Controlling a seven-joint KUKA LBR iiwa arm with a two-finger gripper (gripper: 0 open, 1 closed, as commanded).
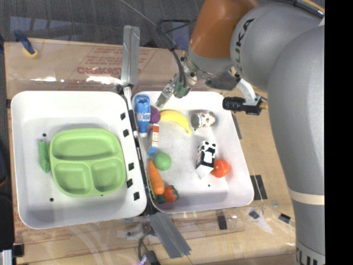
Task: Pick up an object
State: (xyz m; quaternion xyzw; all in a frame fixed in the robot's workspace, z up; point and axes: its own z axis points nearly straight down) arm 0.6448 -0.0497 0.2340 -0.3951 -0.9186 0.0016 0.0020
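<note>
Up at the far rim of the right bin (242,192), the jaws (172,93) hang slightly apart, gripping nothing — the banana (175,118) lies just below them in the bin, beside a blue bottle (143,113). A green ball (162,160) and carrot (156,179) sit nearer the front.

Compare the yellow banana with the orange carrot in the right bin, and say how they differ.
Colour: the yellow toy banana is yellow, the orange toy carrot orange. Shape: the banana is curved, the carrot straight and tapering. Place: the banana lies toward the far side of the shallow white right bin; the carrot lies along the bin's left wall toward the near side. Both are elongated toy foods lying flat in the same bin.
</note>
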